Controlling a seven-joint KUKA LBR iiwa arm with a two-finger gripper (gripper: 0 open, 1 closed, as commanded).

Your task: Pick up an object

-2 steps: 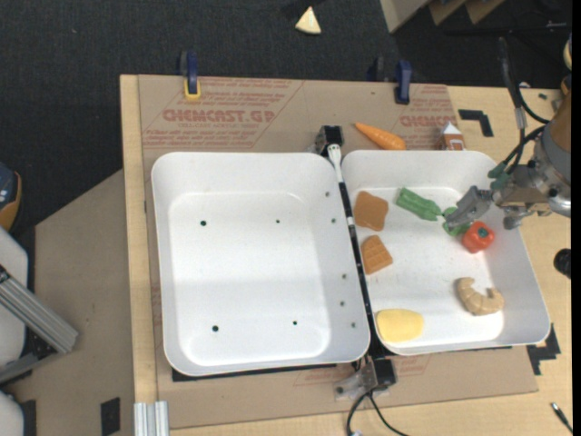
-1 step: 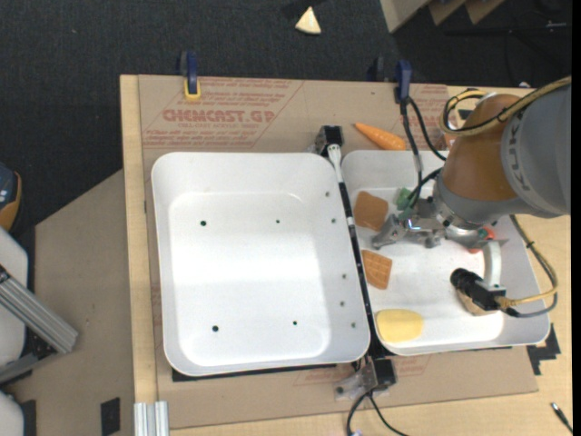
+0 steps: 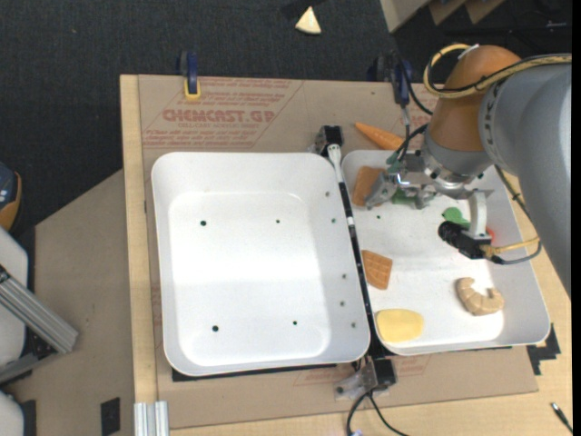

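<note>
The arm's jaws (image 3: pixel 406 187) hang low over the right bin (image 3: pixel 508 330), beside a brown piece (image 3: pixel 365 186) at its far-left corner; their opening I cannot tell.

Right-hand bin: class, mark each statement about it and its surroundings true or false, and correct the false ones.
1. A yellow oval piece lies near the right bin's front edge. True.
2. The croissant-shaped piece lies in the left bin. False: it lies in the right bin.
3. The gripper is over the right bin's far end. True.
4. The carrot-like orange piece lies inside the left bin. False: it lies on the board behind the right bin.
</note>
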